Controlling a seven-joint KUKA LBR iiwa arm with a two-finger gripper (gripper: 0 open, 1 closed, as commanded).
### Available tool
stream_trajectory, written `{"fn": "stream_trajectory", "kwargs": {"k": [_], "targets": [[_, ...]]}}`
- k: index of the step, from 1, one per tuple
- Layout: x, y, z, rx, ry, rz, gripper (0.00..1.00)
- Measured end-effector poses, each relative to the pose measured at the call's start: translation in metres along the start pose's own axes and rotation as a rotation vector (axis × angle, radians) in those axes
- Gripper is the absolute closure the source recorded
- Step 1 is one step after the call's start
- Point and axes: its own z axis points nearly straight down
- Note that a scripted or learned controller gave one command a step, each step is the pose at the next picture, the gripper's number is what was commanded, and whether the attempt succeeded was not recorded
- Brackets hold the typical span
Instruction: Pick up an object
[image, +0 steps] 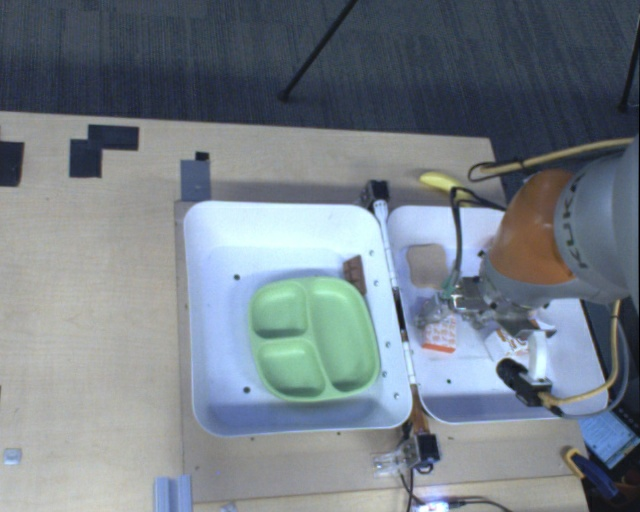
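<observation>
Packet (438, 330), clear with orange-red edge, lies beside gripper (470, 305).

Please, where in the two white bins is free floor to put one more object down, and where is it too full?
The left bin has bare floor left of and behind the green divided plate. The right bin is crowded: the arm covers its middle, beside the tan block and the clear packet. Only its near-left corner is bare.

Grey arm (610, 225), orange wrist band (535, 235), black and yellow cables.
</observation>
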Motion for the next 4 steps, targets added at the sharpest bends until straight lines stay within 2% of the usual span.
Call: {"fn": "stream_trajectory", "kwargs": {"k": [1,2,3,4], "targets": [[0.001,0.002,-0.012,-0.005,0.000,-0.001,1.00],[0.050,-0.056,-0.098,0.005,0.002,-0.003,1.00],[0.101,-0.011,-0.098,0.006,0.002,-0.004,1.00],[0.132,-0.056,-0.118,0.007,0.002,-0.004,1.00]]}}
